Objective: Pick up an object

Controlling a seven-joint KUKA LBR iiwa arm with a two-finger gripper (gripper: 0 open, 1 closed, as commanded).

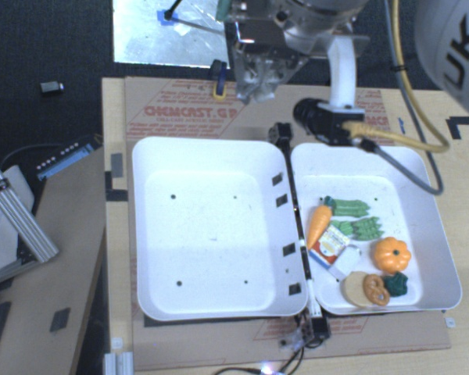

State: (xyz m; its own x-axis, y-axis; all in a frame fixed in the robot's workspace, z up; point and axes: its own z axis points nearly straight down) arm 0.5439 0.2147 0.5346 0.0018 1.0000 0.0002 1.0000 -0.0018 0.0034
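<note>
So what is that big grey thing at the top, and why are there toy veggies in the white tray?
That grey thing is a robot arm. Its gripper, a hand with two fingers, hangs above the bench, behind the trays. The camera sits up high and looks down at a slant. There are two white trays: the left bin and the right bin. The right one has toy food: a carrot, two green pea pods, a small pumpkin, a pretzel and a little packet. The robot's job is to pick one up. It holds nothing yet.

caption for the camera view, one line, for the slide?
Claw raised above the bench behind two white bins; the right bin holds a carrot, a small pumpkin, pea pods and other toy food.
</note>
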